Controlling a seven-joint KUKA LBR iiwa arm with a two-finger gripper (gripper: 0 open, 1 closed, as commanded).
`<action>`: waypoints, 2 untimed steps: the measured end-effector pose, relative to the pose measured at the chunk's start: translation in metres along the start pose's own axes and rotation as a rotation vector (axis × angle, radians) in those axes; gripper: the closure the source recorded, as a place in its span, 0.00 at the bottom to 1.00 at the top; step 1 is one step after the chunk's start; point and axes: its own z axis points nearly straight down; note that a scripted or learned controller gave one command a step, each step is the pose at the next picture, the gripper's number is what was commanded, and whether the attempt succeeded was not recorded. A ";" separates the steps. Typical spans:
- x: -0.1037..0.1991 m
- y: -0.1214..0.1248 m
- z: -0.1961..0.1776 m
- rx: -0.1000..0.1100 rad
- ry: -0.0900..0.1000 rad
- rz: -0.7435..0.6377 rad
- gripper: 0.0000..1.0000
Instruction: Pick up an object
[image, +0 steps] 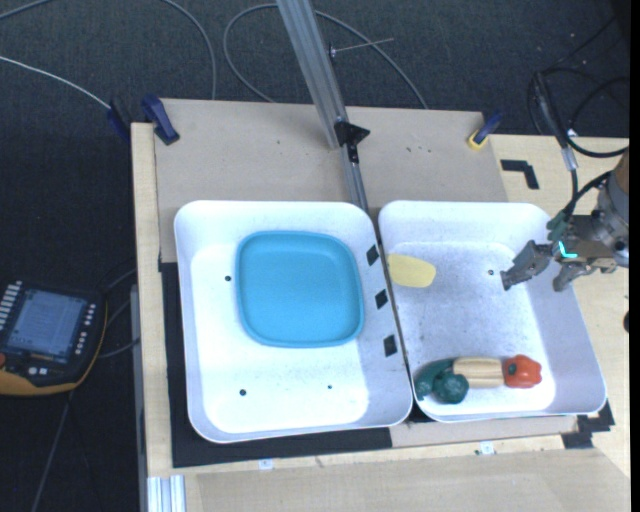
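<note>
My gripper (545, 272) hangs over the right edge of the right bin (470, 222), its two dark fingers spread apart and open with nothing between them. A pale yellow piece (411, 270) lies near the bin's upper left corner. Along the front wall lie a dark green object (443, 384), a tan stick (479, 372) and a red object (521, 372) in a row. All of them sit well away from the gripper.
The left bin (205, 300) holds a blue square plate (299, 288). A metal post (318, 70) slants down to the seam between the bins. Blue and yellow clamps (158, 118) mark the board's back corners. A handheld controller (45, 330) lies at far left.
</note>
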 end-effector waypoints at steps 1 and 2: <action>0.000 0.000 0.000 0.000 0.000 0.000 0.00; 0.002 -0.005 0.061 0.006 0.001 0.000 0.00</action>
